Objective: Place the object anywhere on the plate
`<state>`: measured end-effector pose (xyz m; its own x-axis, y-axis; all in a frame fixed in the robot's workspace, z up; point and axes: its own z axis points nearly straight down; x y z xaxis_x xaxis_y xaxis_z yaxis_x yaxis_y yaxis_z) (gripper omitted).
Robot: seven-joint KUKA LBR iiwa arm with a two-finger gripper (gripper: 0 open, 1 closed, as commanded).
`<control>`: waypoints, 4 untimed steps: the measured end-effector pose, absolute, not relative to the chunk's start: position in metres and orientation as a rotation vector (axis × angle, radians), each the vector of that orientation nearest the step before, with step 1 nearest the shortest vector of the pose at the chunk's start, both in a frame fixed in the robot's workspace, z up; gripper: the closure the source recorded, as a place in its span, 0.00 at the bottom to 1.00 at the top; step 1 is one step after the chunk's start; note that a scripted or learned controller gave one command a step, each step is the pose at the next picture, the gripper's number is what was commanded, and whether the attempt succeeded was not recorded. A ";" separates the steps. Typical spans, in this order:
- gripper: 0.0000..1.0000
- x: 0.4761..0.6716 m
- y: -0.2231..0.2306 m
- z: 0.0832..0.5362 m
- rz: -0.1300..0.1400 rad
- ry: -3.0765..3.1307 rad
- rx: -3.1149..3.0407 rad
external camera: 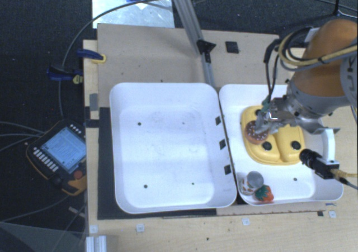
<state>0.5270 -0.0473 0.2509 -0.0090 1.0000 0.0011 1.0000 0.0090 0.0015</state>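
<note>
- The gripper [267,122] hung over a brown doughnut [257,131] on the yellow plate [278,152].
- Whether its fingers were spread, I cannot tell.

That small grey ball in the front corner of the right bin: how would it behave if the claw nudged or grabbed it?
The grey ball looks round and smooth, so a nudge would probably send it rolling. It sits against a small orange-and-green object near the right bin's corner wall, which may stop it quickly. Its curved surface could slip from a pinch unless gripped across the middle.
</note>
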 end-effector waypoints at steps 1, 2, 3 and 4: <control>1.00 0.547 0.009 0.254 0.006 2.234 2.208; 1.00 0.569 0.061 0.254 0.006 2.233 2.209; 1.00 0.575 0.118 0.236 0.003 2.234 2.211; 1.00 0.598 0.169 0.215 0.004 2.232 2.211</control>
